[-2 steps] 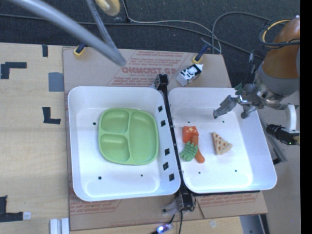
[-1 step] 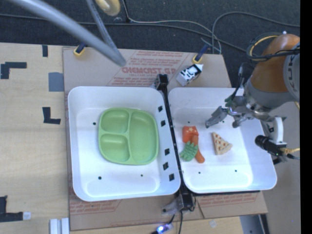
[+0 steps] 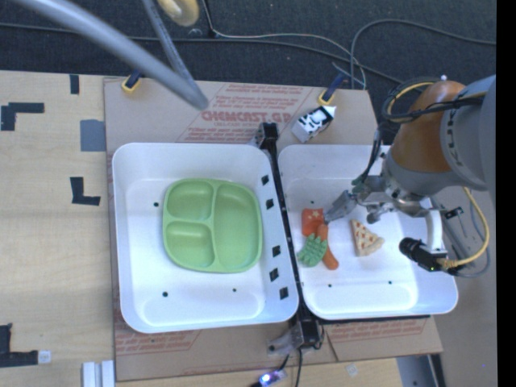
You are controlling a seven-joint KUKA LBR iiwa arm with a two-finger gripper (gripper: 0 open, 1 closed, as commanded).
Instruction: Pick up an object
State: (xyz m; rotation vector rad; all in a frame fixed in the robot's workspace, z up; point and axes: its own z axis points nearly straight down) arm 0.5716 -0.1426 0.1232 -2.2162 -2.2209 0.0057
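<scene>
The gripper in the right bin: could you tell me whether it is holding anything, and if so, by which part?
Nothing is held. The gripper hangs above the right bin, close to the carrot and the pizza slice, and nothing shows between its fingers.

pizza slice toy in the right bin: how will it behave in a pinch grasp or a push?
The pizza slice lies flat on the right bin floor, so it will probably slide, not roll or tip. Its low profile may make a top-down pinch by the gripper slip off. It looks like small toy food, likely light and rigid, though the material is unclear.
</scene>
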